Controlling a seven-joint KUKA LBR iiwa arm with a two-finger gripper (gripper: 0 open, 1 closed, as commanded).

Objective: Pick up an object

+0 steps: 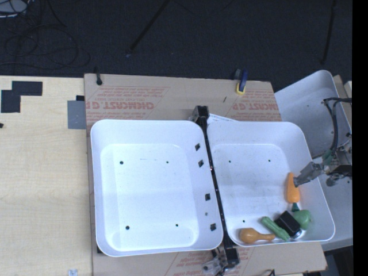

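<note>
Several small objects lie in the right bin (259,137), near its front right corner. An orange carrot-like piece (293,190) lies against the right wall. Below it sit a green rounded toy (302,217), a black block (287,223), a green stick-like piece (275,227) and a yellow-orange pear-shaped toy (255,235). My gripper (306,175) reaches in over the right rim, its tip just above and right of the orange piece. Nothing visibly hangs from it.
The left bin (149,128) sits beside the right one, joined by a black divider strip (208,171). Both rest on a cardboard sheet (172,99) on a wooden bench. A grey panel (305,99) and cables stand at the far right.
</note>
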